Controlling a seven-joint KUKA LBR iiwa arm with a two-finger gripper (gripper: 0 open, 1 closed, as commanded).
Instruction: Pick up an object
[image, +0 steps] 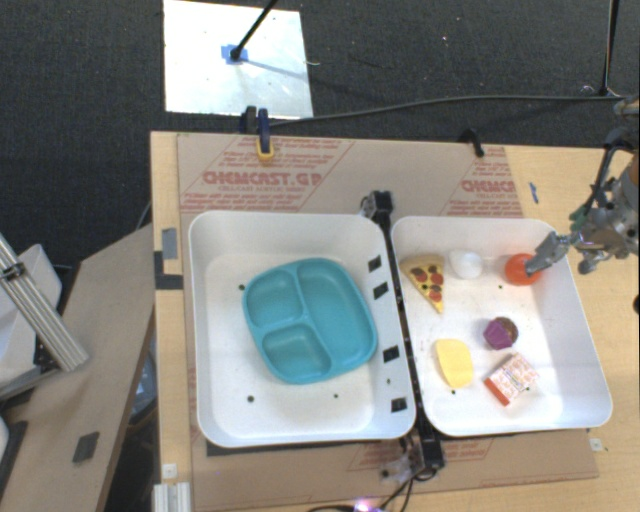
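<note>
Over on the right side of the bench, the gripper pokes in above the far right corner of the right bin, and its two fingers sit spread apart with nothing between them. One finger angles down toward the orange ball and its tip looks like it's right at the ball's right edge, maybe touching, but I honestly can't tell if there's real contact. The other finger is out past the bin's rim, so the ball is beside the fingers, not in the gap. Rest of that bin: a small white round thing just left of the ball, a pizza slice toy further left near the divider, a purple object about mid-bin, a yellow piece down and left of it, and a red-and-white packet near the front, tilted. All of those are well apart from the gripper. The left bin has a teal divided plate sitting in the middle, turned at a bit of an angle. Both bins rest on a brown sheet with red print, held by a clamp at the back edge.
</note>
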